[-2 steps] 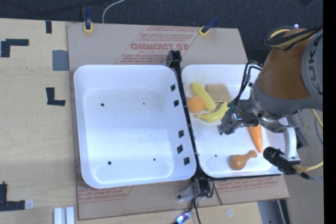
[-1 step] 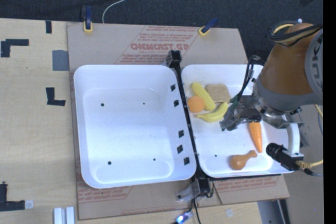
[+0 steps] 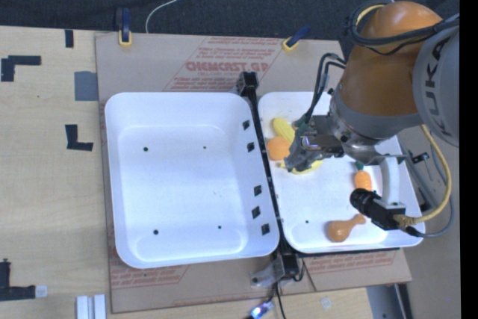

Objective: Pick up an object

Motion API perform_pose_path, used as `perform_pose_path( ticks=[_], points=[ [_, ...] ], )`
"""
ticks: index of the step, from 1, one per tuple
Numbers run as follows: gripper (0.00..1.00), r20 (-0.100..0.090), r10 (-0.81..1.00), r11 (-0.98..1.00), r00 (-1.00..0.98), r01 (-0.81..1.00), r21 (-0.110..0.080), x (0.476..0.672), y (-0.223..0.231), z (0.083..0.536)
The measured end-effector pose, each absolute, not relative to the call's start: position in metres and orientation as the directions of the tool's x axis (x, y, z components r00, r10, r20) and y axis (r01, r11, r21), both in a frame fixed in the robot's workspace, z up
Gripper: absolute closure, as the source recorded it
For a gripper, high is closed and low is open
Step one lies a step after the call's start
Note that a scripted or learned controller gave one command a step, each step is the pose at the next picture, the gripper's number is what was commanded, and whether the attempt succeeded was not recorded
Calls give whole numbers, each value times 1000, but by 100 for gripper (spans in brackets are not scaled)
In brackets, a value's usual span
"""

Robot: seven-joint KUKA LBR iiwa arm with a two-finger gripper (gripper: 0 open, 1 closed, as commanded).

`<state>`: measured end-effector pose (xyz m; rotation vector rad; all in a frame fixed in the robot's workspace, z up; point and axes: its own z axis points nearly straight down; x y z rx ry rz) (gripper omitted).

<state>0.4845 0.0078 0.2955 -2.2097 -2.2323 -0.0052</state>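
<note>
In the right bin [image 3: 314, 231] my gripper [image 3: 305, 153] reaches down near the bin's left wall. A yellow banana-like piece [image 3: 282, 127] and an orange round piece [image 3: 278, 149] lie right beside it on its left, and a bit of yellow [image 3: 305, 169] peeks out under its tip. The arm's body hides the fingers. An orange drumstick-shaped piece [image 3: 341, 228] lies near the bin's front edge, and a small orange piece [image 3: 363, 180] sits to the right, partly behind the arm's black fitting.
The left bin [image 3: 179, 235] stands beside the right one, with a black divider [image 3: 258, 160] between them. Both rest on a cardboard sheet [image 3: 202, 63] clamped at the back. A cable [image 3: 168, 4] trails across the dark backdrop.
</note>
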Motion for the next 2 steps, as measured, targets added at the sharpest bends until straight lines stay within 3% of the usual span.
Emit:
perform_pose_path(
  ticks=[1, 2],
  points=[
    [100, 0, 1000, 5, -5, 1000, -5, 484, 4, 302],
    [100, -4, 1000, -4, 4, 1000, 13, 485, -61, 434]
  ],
)
